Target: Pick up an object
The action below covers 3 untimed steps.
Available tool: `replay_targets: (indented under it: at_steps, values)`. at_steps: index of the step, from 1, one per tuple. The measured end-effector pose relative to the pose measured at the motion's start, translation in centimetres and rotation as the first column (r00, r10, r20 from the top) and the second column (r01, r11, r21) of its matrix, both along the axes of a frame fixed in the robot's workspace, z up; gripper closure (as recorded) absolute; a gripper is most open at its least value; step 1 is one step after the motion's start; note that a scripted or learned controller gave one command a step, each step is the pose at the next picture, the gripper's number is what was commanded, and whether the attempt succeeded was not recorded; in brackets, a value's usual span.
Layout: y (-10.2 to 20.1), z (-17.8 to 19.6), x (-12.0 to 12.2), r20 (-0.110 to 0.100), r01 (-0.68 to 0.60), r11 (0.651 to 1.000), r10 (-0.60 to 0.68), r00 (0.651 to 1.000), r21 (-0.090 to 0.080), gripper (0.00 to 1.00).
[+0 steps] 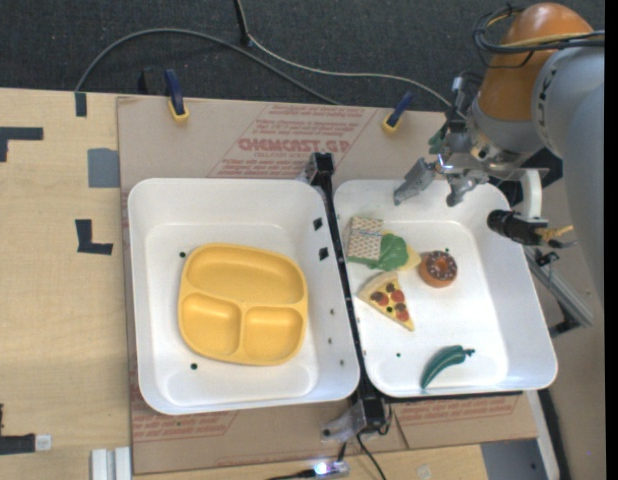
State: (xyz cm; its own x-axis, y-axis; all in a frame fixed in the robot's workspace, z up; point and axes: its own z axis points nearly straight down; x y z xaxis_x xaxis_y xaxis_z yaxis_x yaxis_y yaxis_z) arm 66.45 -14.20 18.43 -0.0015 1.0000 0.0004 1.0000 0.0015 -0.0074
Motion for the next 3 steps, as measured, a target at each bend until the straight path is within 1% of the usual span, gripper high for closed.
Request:
replay_targets:
  at_steps: [1, 2, 3]
  values:
    - [0.6, -6.3, -0.5, 0.000, -0.001, 1.000, 0.001, 1.000, -0.001, 0.00]
    - [0.6, -9.5, -0.1, 0.018, 0.001, 1.000, -0.001, 1.000, -0.003, 0.00]
    - [0.9, -8.2, 0.1, 0.023, -0.001, 1.000, 0.001, 1.000, 0.000, 1.00]
